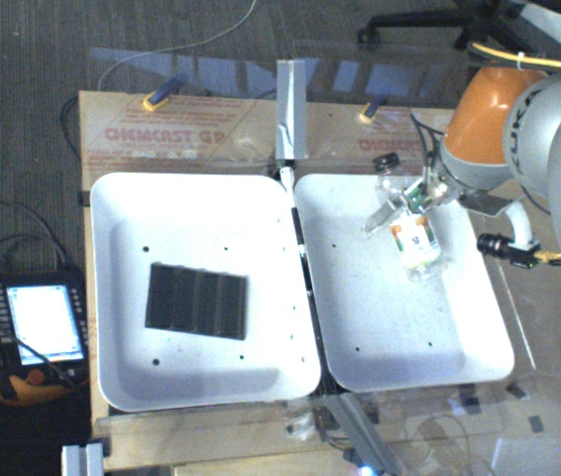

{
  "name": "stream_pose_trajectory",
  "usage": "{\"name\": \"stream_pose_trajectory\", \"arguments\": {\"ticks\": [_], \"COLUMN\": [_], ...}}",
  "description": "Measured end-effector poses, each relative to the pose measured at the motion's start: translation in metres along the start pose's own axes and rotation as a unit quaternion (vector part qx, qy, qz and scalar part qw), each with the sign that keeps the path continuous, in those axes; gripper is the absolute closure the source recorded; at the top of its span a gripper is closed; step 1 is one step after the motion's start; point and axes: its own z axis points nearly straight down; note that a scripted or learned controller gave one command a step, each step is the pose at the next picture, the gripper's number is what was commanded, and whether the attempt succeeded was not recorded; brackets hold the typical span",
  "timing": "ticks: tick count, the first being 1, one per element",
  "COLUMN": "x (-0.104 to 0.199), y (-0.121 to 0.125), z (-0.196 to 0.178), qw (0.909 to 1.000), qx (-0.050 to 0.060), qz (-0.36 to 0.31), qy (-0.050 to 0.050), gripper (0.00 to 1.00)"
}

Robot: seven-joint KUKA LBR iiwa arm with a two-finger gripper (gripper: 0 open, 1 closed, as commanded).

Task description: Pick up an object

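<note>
Bench front lower frame, left bin (112, 266) holding dark ribbed rectangular pad (197, 301) left of centre, right bin (479, 355) with clear orange-labelled bottle (417, 247) at its upper middle, gripper (406, 198) just above it, finger state can't tell, bottle apparently touching gripper tip.

Your grey KUKA arm with the orange band above its wrist (504, 122) comes in from the far right and bends down and leftward. Its two-finger metal gripper (409, 214) hangs at the arm's left end, pointed down and tilted toward the near side, wrist cables trailing beside it.
</note>
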Motion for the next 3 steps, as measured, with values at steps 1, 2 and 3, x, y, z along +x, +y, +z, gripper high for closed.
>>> {"name": "stream_pose_trajectory", "arguments": {"ticks": [1, 2, 3], "x": [-0.0367, -0.0366, -0.0375], "y": [-0.0054, -0.0054, -0.003], "z": [0.0005, 0.0008, 0.0015], "qw": [0.9999, 0.9996, 0.9986], "qx": [0.001, 0.0, 0.003], "qz": [-0.002, -0.025, -0.051], "qy": [0.013, 0.012, 0.015], "gripper": [0.0, 0.0, 0.0]}}
